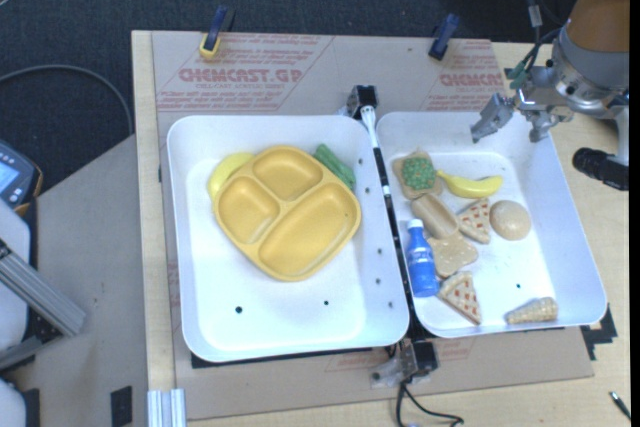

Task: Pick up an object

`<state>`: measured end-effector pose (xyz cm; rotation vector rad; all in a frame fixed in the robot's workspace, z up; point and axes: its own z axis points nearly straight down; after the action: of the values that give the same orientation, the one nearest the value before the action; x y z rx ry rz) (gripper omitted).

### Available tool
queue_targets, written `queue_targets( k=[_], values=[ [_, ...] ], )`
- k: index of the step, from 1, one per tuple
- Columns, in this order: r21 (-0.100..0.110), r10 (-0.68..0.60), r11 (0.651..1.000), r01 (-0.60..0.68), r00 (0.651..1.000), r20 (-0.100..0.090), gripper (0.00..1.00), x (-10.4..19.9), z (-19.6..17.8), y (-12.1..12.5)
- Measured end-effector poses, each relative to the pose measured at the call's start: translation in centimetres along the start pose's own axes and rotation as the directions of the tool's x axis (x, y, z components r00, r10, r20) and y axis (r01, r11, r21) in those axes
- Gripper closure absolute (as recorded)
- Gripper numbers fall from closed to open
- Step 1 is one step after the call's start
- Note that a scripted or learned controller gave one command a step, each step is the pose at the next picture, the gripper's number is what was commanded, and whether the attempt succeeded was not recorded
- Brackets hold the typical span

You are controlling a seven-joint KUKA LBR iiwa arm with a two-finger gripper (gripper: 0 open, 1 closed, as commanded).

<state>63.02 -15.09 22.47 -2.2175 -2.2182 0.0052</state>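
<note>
While the gripper (514, 117) hangs over the far edge of the right bin (570, 235), its fingers (487, 125) look spread apart with nothing between them, so the pick seems to be at the approach step, with no object taken yet. Several candidates lie in that bin: a banana (474, 184) nearest the gripper, a green-topped cookie (417, 174) beside it, a blue bottle (421, 260) along the near-left side, pizza slices (476, 220), a tan round piece (510, 219) and a cone-like piece (532, 312) toward the front corner. The left bin (200, 295) holds a yellow divided tray (288, 212) with a green item (336, 165) at its far edge. Judging from the layout, the next move calls for shifting inward over one object, the banana being closest, lining the fingers across its narrow width, then descending. Crowded neighbours could block a clean closure.
</note>
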Motion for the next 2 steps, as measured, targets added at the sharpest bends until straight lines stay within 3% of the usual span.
queue_targets(
  k=[2],
  values=[
    [0.001,0.000,1.000,0.000,1.000,-0.001,0.00,-0.2,10.1,0.0]
  ],
)
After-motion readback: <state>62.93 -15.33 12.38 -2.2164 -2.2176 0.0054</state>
